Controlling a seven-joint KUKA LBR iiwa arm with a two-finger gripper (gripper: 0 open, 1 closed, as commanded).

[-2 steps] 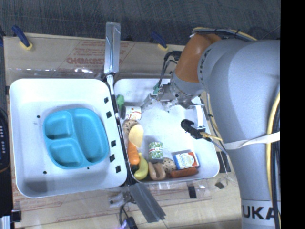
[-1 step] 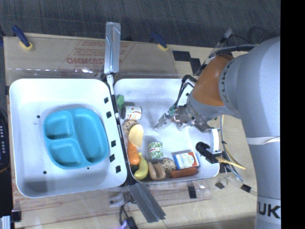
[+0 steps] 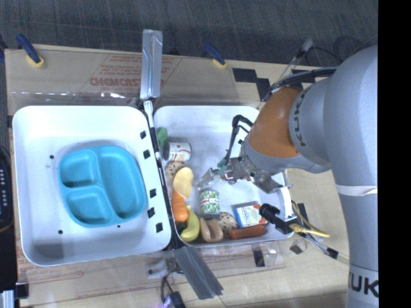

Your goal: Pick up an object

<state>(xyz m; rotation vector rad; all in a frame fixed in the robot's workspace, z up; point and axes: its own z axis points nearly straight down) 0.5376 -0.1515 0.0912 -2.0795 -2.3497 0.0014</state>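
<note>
2 white bins sit side by side on the bench. The left bin (image 3: 26, 172) holds 1 blue tray (image 3: 103, 185) with 3 compartments. The right bin (image 3: 205, 124) holds all the loose things, crowded along its left wall and near edge.

There are 2 cans: a pale can (image 3: 179, 151) on its side near the dividing wall, and a green-labelled can (image 3: 209, 202) standing near the middle. There is 1 yellow fruit (image 3: 183, 180), 1 orange carrot (image 3: 179, 205) just below it, and 1 banana (image 3: 191, 230) at the near edge. There are also 2 speckled brown pieces, one (image 3: 171, 169) partly under the yellow fruit and the other (image 3: 227, 220) beside 1 tan lump (image 3: 211, 230). 1 blue-and-white box (image 3: 246, 215) touches 1 red sausage-like piece (image 3: 247, 232). 1 small green thing (image 3: 162, 136) lies against the wall at the far end.

The arm (image 3: 308, 127) reaches in over the right bin. The gripper (image 3: 214, 176) hangs just above and beside the green-labelled can, with nothing visibly held. Whether it is apart or together cannot be told, since its tip is a small metallic blur.

The arm's bulk covers the right side of the right bin. The small green thing is too small to name, and the tan lump and the speckled pieces overlap, so their shapes are unclear. 2 blue clamps (image 3: 29, 50) (image 3: 215, 54) grip the printed board (image 3: 115, 72) behind the bins.
</note>
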